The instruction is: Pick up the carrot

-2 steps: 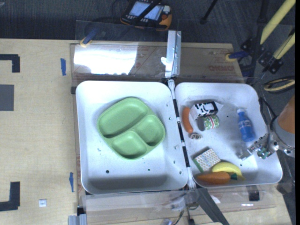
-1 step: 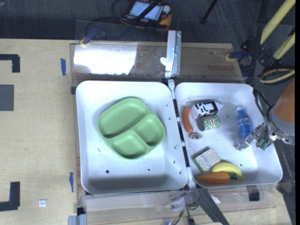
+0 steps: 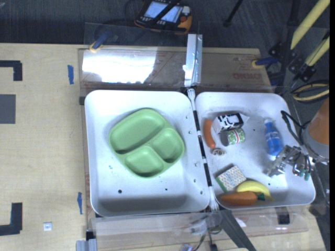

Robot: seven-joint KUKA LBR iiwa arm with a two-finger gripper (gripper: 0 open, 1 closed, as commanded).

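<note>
From my remote seat I log the pale wooden table (image 3: 36, 156) at the left, marked with black tape corners and short blue tape strips. Next comes the left bin (image 3: 99, 192), holding a green three-compartment plate (image 3: 146, 141) set near its middle. A clear plastic sheet (image 3: 120, 64) lies behind that bin, and past it, on the dark carpeted floor, sits a small device with a lit screen (image 3: 162, 12). A metal strip (image 3: 192, 59) stands above the seam between the bins. In the right bin (image 3: 251, 101) I see a sausage-like orange-red item (image 3: 209, 133) by the left wall, a black-and-white item (image 3: 229, 120), a small can (image 3: 233, 136), a blue bottle (image 3: 272, 138), a patterned packet (image 3: 231, 177), a banana (image 3: 253, 187) and the carrot (image 3: 239, 197), which lies along the near wall, touching the banana. The gripper (image 3: 285, 163) hangs low over the right side of this bin, near the bottle and well apart from the carrot; its fingers look spread and grasp nothing. The orange band (image 3: 319, 129) shows at the right edge, with cables and yellow poles beyond.
</note>
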